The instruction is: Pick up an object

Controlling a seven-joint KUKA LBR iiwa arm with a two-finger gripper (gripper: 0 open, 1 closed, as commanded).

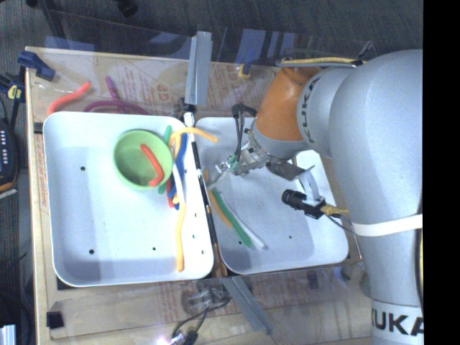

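Green stick (231, 220), long and thin, in right bin (316, 246)

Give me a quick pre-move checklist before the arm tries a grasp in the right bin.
1. Gripper is over the right bin, near its upper left corner: ok.
2. A target lies within reach: the green stick sits just below the gripper on the bin floor: ok.
3. Nothing is between the fingers yet: cannot tell, that part is too small and blurred.
4. Finger opening is wide enough for the stick: cannot tell.
5. Clearance from the divider between bins: not ok, the yellow strip and other strands drape close along that edge.
6. Left bin items, such as the green bowl, are out of the path: ok.
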